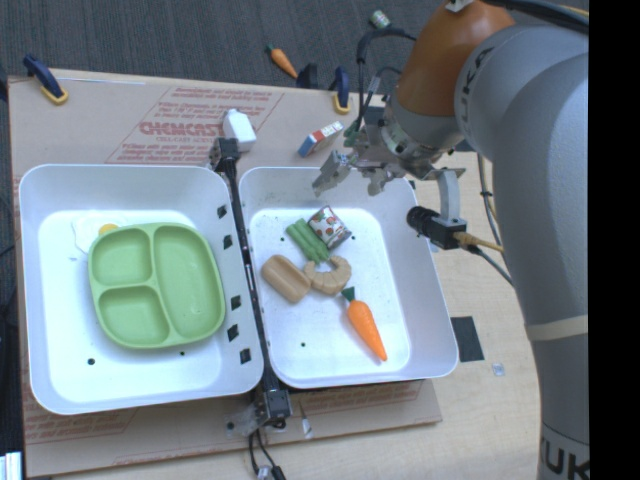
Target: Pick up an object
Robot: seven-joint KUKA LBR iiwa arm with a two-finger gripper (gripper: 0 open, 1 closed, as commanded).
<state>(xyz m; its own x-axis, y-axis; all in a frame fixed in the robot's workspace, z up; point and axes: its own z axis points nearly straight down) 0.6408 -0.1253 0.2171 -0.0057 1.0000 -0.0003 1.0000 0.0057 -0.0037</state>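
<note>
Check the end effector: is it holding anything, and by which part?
Nothing held. The end effector hangs open above the far rim of the right bin; the small carton, green piece, bread pieces and carrot all lie on the bin floor.

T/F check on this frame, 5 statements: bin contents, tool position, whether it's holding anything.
1. The green divided plate lies in the left bin. True.
2. The carrot lies on the green plate. False: it lies in the right bin, near its front right part.
3. The tool hangs above the right bin's far edge with nothing between its fingers. True.
4. The small printed box sits outside both bins on the cardboard. False: it is in the right bin, beside the green vegetable piece.
5. The tan bread piece is in the right bin. True.
</note>
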